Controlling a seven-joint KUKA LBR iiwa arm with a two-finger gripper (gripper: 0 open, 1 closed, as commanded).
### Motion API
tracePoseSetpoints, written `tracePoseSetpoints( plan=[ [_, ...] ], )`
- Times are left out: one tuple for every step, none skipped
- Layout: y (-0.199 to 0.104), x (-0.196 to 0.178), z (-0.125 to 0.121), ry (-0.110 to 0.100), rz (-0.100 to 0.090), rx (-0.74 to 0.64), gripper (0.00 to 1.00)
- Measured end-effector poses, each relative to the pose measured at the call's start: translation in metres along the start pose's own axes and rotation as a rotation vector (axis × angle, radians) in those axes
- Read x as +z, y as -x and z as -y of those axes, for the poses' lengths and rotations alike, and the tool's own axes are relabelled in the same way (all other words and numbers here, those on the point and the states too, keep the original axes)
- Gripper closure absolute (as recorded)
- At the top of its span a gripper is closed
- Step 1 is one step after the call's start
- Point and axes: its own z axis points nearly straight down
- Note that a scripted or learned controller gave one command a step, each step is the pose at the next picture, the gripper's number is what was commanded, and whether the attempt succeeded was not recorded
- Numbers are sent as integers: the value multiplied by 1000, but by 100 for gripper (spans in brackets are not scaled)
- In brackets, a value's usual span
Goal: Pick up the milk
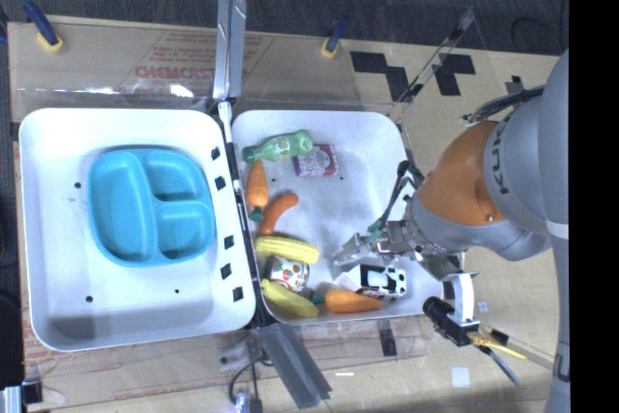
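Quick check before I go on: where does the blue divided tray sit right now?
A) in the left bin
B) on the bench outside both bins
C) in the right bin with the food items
A: the blue divided tray lies alone in the left bin, while the milk and the other food items are in the right bin.

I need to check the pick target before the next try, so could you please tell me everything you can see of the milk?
The milk is a small carton, white with black cow-like patches, and looks like a toy. It lies in the right bin, near the near right corner, close to the front wall. The gripper sits just above it in the view, partly covering its top edge. A carrot lies beside it to the left along the front wall; whether they touch is unclear.
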Motion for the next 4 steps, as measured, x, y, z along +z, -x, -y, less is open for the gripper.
tracePoseSetpoints(
  plan=[
    [-1,-10,0,-2,-1,-4,100],
    [0,-10,0,-2,-1,-4,0],
    [-1,-19,0,-3,-2,-8,100],
    [-1,-19,0,-3,-2,-9,0]
  ],
)
